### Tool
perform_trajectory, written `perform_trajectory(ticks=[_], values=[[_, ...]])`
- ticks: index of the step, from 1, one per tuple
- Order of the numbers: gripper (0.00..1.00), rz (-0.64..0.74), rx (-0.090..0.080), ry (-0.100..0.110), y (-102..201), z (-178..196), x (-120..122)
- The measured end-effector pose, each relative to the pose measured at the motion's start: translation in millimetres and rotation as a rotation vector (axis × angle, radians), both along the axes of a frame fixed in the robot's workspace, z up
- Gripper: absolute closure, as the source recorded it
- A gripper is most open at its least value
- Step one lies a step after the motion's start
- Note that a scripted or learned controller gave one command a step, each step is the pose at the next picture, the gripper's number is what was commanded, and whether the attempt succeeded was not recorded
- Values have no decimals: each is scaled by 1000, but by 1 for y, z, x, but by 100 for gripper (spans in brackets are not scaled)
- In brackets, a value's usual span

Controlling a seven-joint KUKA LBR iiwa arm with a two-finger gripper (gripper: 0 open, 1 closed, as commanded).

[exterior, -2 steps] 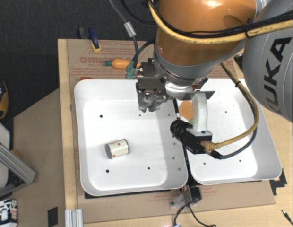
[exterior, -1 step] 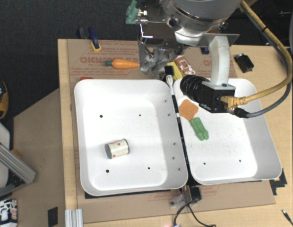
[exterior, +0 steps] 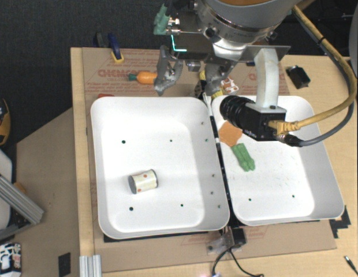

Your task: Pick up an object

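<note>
From my console I see the pincer (exterior: 187, 74) at the top centre of the frame, hanging above the far rim of the two bins near the seam between them. Its two fingers (exterior: 166, 71) point down and stand apart with nothing between them. Above it the arm (exterior: 248, 4) fills the top of the frame, grey with an orange band, coming in from the upper right and pointing steeply downward. A white bracket with a black cylindrical unit (exterior: 248, 117) hangs off it over the right bin, and a tan hose (exterior: 329, 111) loops away to the right edge.

Just below the black unit, in the upper left part of the right bin (exterior: 294, 201), lies a flat orange piece (exterior: 229, 134), touching a green oblong object (exterior: 244, 157) whose long axis runs from upper left to lower right. A small white item with red marks (exterior: 229, 86) sits beside the pincer at the bin's far edge.

In the left bin (exterior: 167, 212), toward its lower left, a small cylinder (exterior: 144, 181) lies on its side, white with a grey end, long axis running roughly left to right.

On the worktop (exterior: 81, 154) behind the left bin lies an orange object (exterior: 145, 77), and a blue and yellow clamp (exterior: 115, 48) sits at the upper left corner.
</note>
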State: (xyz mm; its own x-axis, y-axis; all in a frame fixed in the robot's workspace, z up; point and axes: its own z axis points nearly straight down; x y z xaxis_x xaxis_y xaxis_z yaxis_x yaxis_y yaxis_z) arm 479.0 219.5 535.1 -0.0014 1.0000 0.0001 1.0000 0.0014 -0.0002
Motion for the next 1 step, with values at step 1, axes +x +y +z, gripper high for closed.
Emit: perform_trajectory(ticks=[1], values=[[100, 2, 2, -4, 1, 11, 0]])
